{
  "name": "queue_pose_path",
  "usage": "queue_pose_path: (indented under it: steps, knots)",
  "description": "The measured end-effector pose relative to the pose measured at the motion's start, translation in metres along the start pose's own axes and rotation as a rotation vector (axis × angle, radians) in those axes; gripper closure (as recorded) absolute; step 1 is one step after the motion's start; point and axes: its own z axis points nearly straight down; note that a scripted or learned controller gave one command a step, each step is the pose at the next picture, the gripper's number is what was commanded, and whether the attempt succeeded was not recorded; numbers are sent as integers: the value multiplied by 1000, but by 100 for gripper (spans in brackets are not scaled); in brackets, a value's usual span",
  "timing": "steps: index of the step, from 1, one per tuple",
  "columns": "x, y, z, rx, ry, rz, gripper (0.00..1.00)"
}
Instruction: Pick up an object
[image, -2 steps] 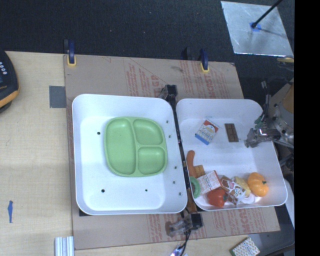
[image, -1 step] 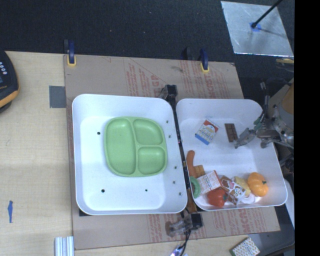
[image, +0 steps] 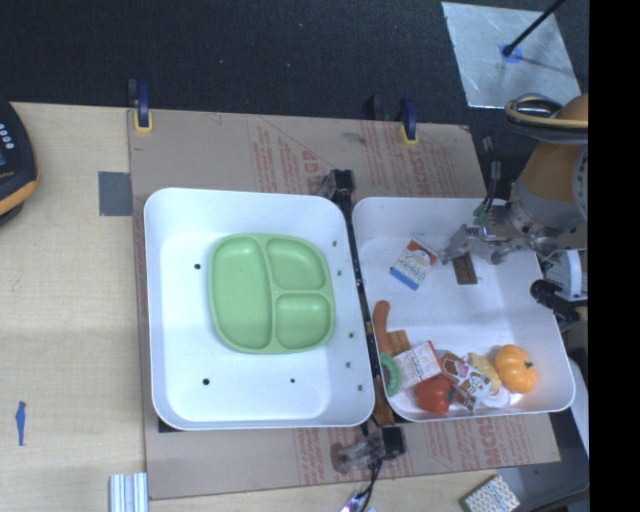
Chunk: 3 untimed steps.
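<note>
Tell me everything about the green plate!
The green plate is pale green, looks like smooth plastic, and has a rounded-square shape with soft corners. Raised ridges split it into three compartments: one long one on its left side and two smaller ones on its right. Nothing lies in any of them. It lies flat, right way up, turned slightly askew, near the middle of the left white bin. It rests on that bin's floor, away from the walls.

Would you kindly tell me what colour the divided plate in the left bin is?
The divided plate is pale green, seen clearly in the camera view.
</note>
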Motion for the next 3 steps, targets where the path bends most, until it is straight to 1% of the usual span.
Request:
queue_pose_path:
  steps: [1, 2, 3]
  knots:
    - [-1, -3, -13, 6, 1, 0, 100]
    - [0, -77, -1, 13, 4, 5, 100]
    - [31, -83, -107, -2, 2, 2, 100]
